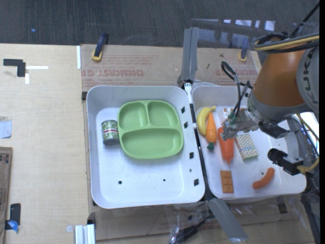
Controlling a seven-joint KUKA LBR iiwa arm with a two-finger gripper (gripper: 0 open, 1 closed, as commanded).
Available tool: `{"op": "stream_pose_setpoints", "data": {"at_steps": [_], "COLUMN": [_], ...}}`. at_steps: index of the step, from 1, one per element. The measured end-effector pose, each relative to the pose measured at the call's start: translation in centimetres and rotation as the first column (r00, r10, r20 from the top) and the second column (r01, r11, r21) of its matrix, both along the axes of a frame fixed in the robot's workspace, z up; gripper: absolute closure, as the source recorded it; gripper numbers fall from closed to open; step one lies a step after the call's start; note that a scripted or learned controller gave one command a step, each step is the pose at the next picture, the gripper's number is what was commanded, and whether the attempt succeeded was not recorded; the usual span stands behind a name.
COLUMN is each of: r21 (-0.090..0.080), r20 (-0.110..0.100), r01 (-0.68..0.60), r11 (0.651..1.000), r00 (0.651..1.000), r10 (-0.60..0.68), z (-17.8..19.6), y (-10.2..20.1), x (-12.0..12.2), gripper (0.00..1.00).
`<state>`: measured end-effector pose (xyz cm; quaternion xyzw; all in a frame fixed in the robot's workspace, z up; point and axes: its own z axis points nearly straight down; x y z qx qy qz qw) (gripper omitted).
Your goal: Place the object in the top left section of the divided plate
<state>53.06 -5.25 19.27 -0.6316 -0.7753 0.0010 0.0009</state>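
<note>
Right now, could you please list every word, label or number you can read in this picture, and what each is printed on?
"CHEMCAST GP", in red, upside down, repeated: cardboard sheet behind the bins.
"KU", the visible part of a cut-off word: arm.
Label on the small can: too small to read.
Pattern on the small box: too blurred to read.

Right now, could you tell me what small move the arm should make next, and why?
Probably a short descent to grip the carrot. The end effector sits right over the carrot's top in the right bin, and the green divided plate in the left bin has nothing in its top left section.
</note>
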Motion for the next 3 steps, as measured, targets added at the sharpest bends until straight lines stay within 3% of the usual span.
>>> {"op": "stream_pose_setpoints", "data": {"at_steps": [1,2,3], "r21": [-0.002,-0.001,0.000], "r20": [0.003,-0.001,0.000], "r01": [0.040,0.007,-0.120], "r11": [0.999,1.000,0.993], "r00": [0.999,1.000,0.993], "r10": [-0.040,-0.007,0.120], "z": [9.8,3.9,3.4], "y": [0.1,4.7,8.1], "x": [0.0,-3.9,-5.3], "gripper": [1.00,1.00,1.00]}}
